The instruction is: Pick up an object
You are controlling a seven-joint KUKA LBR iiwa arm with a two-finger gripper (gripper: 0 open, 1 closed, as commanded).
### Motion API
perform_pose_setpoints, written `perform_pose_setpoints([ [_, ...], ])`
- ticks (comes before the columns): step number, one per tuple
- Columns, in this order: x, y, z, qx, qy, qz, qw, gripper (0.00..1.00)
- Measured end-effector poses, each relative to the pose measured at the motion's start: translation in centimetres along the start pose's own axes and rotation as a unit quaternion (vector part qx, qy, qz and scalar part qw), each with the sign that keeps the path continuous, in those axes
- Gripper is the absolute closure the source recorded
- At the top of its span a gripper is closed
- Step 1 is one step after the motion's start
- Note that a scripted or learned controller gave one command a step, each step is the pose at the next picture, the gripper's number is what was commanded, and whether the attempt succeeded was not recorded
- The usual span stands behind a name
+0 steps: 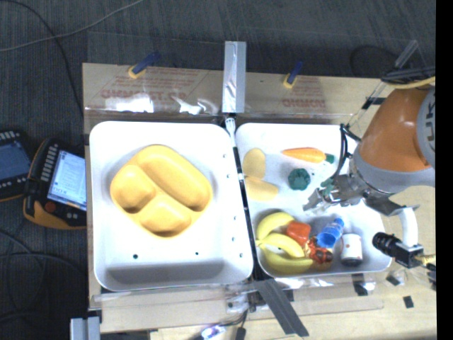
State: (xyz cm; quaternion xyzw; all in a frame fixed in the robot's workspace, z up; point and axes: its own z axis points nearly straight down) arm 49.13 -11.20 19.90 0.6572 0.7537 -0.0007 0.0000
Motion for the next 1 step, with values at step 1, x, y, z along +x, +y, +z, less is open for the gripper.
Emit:
perform_pose_setpoints([
  [1,0.02,0.00,0.00,0.000,0.000,0.000,1.0000,0.00],
])
